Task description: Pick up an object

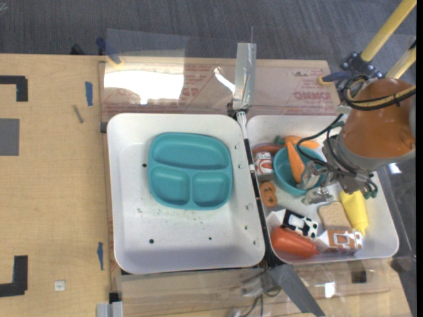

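The right bin (386,240) holds several toy foods: a teal bowl (285,170) with an orange carrot (295,157) lying across it, a red can (263,163), a small orange piece (268,193), a black-and-white item (301,224), a red pepper (293,242), a toast slice (334,213), a yellow bottle (355,211) and a small carton (341,240). My gripper (317,189) hangs low over the middle of this bin, just right of the bowl and above the toast. The orange band of the arm (377,127) covers the bin's back right.
The left bin (125,230) holds a teal divided plate (190,170). A ridge (254,197) separates the two bins. A clear plastic sheet (178,78) and an upright metal post (244,74) stand behind them. Cables loop by the wrist.
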{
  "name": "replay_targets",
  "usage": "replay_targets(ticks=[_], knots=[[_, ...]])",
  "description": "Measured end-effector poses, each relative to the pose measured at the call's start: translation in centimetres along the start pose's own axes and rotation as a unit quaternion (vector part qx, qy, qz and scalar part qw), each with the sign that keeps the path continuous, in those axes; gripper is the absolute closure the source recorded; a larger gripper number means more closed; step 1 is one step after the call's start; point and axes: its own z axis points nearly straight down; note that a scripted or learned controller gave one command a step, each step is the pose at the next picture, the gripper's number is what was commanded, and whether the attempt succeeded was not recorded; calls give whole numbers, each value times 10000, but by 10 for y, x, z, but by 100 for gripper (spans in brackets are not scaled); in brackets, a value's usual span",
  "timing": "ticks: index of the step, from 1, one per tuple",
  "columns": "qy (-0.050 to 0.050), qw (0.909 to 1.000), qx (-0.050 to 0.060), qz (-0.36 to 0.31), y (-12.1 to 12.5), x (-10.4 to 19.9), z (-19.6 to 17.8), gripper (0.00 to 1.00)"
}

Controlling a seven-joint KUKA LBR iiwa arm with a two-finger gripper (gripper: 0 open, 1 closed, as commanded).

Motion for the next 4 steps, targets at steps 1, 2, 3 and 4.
replay_targets(ticks=[1, 2, 3, 4], knots=[[53, 10000, -43, -17, 4, 2, 5, 0], [61, 10000, -41, 17, 27, 0, 18, 0], [72, 9998, -73, 156, 16, 4, 19, 0], [82, 9985, -81, -529, -4, -12, 20, 0]])
